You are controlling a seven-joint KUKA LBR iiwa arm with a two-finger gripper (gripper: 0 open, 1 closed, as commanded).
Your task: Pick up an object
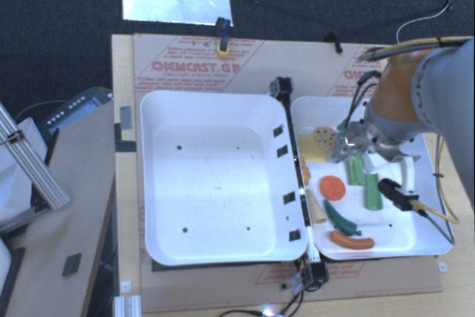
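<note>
Bench edge: lower part of the frame, nearest the camera; brown board [223, 286] with red print under both bins.
Left bin [215, 182]: centre-left of the frame; shallow, white, only small dark marks on its floor.
Divider: black clips [286, 152] run along the seam where the two bins meet.
Right bin [423, 234]: centre-right; holds all the loose items.
Cracker [323, 136]: round, tan, dotted; upper left of the right bin, beside a pale yellow slab [315, 152].
Red disc [332, 187]: flat, round, middle of the right bin.
Dark green pod [341, 219]: curved, long axis running from upper left to lower right, below the red disc.
Sausage [352, 240]: orange-red, lying nearly level along the bin's lower edge, ends pointing left and right.
Green sticks [358, 171]: two pale green bars, long axes roughly top to bottom, just under the wrist; the right one [372, 193] sits lower.
Gripper [349, 148]: low over the upper green stick; whether its tips are spread or closed cannot be told.
Arm [438, 93]: grey with orange band, entering from the right.
Handling (judgement): items look like light, rigid toy food with smooth, perhaps slippery skins; the sticks are best pinched across the short width at mid-length, the disc by its rim.
</note>
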